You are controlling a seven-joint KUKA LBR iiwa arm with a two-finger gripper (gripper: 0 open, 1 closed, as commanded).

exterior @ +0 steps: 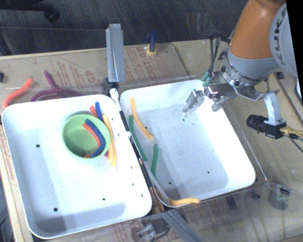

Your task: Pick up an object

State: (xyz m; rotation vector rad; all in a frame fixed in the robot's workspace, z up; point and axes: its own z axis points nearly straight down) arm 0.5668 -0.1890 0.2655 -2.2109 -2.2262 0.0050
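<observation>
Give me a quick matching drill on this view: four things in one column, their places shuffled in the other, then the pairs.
Things:
1. green bowl
2. gripper
3. yellow strip
4. orange strip

Places:
A. on the bench, behind the left bin
B. in the left bin
C. over the right bin's far right part
D. at the right bin's near edge

Pairs: 1-B, 2-C, 3-D, 4-A
</observation>
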